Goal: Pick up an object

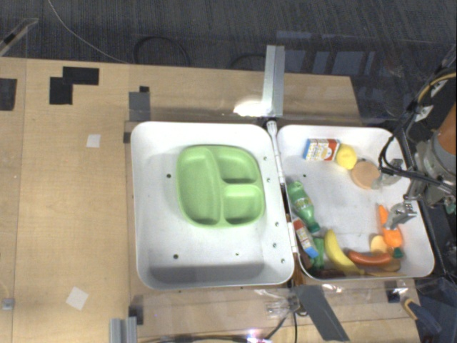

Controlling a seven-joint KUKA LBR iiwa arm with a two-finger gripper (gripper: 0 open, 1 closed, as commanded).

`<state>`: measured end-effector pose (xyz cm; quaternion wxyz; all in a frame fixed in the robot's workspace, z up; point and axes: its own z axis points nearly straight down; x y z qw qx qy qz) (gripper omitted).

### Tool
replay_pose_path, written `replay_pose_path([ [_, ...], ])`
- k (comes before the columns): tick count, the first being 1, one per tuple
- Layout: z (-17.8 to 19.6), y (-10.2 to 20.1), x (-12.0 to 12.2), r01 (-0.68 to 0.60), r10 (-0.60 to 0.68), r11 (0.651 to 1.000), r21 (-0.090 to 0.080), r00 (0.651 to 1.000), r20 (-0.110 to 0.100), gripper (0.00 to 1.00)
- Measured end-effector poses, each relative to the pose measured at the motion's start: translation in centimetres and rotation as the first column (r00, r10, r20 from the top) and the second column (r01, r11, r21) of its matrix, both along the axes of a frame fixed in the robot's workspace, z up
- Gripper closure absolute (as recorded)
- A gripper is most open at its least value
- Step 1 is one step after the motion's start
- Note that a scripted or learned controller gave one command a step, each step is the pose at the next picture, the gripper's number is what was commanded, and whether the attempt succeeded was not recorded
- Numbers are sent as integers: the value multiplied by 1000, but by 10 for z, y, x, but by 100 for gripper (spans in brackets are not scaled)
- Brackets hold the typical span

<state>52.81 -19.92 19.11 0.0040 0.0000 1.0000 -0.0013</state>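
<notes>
So the biggest thing here is the tan wooden worktop (64, 213), with two shallow white bins sitting side by side on it. The left bin (153, 263) has a light green divided tray (218, 184) lying a bit left of its middle, three compartments, nothing visible in them. The right bin (335, 206) is where all the small stuff lives.

The arm (437, 145) comes in from the right edge, grey with cables looping around it, and its jaws (401, 214) hang over the right side of the right bin, just above the orange bits. Honestly I can't tell if they're released or clenched from this angle, it's too small and cluttered there.

Items in the right bin, roughly by size: a green bottle (302, 207) lying along the left wall, a yellow banana (337, 252) near the front, and a dark red sausage-looking thing (371, 259) lying along the near wall, touching the banana's end. At the far side there's a small white and red carton (320, 149) with a yellow lemon (346, 157) right beside it, and a tan round disc (364, 175) just right of the lemon. A small red and blue object (305, 238) sits near the left wall below the bottle. Orange pieces (391, 238) cluster in the near right corner, right under the jaws.
</notes>
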Motion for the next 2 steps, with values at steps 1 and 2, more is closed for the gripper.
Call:
replay_pose_path([
  [1, -94, -6, -1, -26, 26, 1000, 0, 1000, 2, 0],
  [2, -101, -7, -31, 4, -4, 1000, -2, 1000, 11, 0],
])
